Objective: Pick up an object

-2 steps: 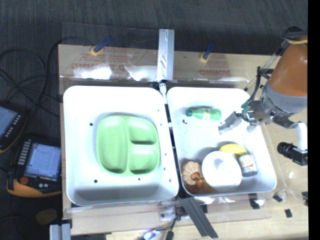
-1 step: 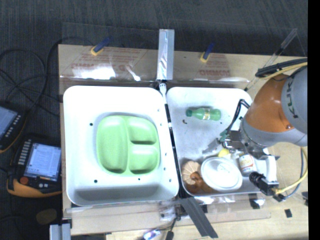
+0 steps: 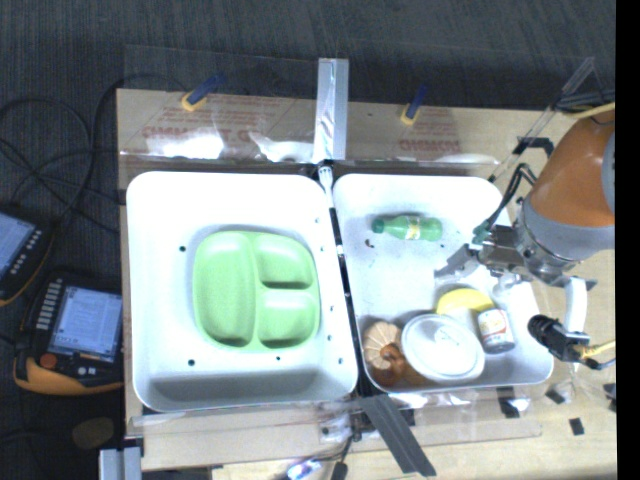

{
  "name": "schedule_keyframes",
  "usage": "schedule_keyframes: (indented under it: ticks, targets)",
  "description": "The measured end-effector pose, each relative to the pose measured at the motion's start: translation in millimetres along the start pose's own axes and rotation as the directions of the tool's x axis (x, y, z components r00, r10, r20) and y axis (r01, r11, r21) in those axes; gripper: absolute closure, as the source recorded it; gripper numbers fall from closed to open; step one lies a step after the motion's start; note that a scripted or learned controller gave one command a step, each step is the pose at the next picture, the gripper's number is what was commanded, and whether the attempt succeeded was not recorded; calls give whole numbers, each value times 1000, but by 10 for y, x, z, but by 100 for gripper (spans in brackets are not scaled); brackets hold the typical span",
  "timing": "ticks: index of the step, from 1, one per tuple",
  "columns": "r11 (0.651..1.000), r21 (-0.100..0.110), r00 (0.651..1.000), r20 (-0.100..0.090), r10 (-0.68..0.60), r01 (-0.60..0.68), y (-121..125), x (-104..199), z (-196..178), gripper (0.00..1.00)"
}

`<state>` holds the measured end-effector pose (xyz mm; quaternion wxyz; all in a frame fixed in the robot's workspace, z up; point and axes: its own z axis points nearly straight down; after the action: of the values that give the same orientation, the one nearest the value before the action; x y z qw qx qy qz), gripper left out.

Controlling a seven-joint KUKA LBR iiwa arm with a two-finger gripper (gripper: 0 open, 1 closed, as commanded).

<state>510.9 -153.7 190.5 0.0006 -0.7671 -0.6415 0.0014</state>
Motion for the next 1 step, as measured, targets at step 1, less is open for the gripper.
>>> schedule_keyframes:
  ticks: [1]
  targets:
    - [985,2,985,-1,170,-170,-209,322,729,0]
